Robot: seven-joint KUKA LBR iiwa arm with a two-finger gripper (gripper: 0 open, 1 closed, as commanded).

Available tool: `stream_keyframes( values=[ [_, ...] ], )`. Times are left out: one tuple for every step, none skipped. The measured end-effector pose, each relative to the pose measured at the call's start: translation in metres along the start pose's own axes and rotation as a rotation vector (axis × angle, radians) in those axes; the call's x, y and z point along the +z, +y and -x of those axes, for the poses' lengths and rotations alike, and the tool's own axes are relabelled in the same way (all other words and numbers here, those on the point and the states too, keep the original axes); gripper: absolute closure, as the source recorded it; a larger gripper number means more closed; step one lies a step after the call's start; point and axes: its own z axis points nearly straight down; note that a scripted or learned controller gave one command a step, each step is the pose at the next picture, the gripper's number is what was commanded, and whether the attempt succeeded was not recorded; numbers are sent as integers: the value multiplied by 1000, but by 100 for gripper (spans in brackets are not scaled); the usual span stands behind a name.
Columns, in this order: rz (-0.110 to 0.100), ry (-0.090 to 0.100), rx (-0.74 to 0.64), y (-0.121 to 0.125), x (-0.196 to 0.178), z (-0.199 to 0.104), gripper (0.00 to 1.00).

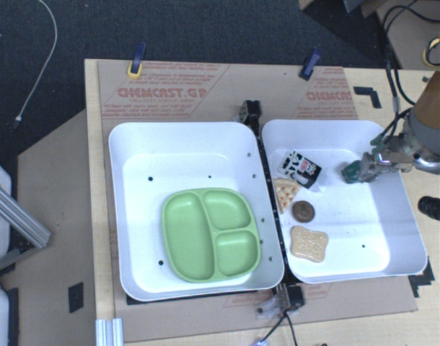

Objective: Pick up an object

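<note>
Overhead, the gripper (352, 171) hovers in the right bin (393, 258); its state cannot be told. Nearby lie a packet (301, 168), cracker (284, 192), cookie (303, 211) and toast (309, 244). Toast looks light, stiff, likely crumbly; grip its edges.

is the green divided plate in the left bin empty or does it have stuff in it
Empty. The green divided plate lies flat in the left bin; all three compartments show bare green.

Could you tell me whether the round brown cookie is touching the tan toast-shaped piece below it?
Apart: camera view shows white bin floor between the round brown cookie and the tan toast-shaped piece.
</note>
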Motion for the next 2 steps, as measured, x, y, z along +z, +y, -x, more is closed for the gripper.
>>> stream_keyframes(
  values=[
    [-1, 0, 0, 2, -41, 0, 100],
    [-4, 3, -4, 14, -45, -44, 100]
  ],
)
